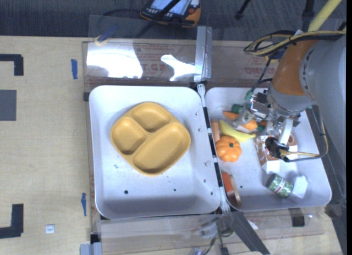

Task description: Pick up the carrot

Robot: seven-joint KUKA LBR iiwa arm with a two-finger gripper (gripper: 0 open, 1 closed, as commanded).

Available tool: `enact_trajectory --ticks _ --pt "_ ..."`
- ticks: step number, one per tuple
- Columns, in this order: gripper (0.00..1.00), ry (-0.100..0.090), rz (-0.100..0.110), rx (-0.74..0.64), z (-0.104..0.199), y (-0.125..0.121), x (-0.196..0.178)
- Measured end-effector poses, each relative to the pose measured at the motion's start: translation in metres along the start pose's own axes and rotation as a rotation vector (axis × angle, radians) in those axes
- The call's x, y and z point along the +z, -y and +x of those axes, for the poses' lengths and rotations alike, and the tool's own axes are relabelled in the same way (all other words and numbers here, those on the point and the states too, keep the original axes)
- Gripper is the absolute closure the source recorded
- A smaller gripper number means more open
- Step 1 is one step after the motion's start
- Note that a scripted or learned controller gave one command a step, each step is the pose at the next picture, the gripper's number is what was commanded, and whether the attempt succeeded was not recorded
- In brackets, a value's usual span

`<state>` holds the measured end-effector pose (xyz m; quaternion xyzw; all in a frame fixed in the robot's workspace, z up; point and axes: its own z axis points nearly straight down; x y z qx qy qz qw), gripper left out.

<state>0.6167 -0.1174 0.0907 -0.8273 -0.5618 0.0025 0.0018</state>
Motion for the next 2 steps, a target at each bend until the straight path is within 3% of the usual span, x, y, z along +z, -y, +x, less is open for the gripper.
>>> enact_trajectory --ticks 1,2 --pt "1.0 0.005 0.011 -0.006 -0.0002 0.0027 -0.0038" --pt "0.0 0.006 0.012 -0.006 -0.0001 0.0027 -0.0038"
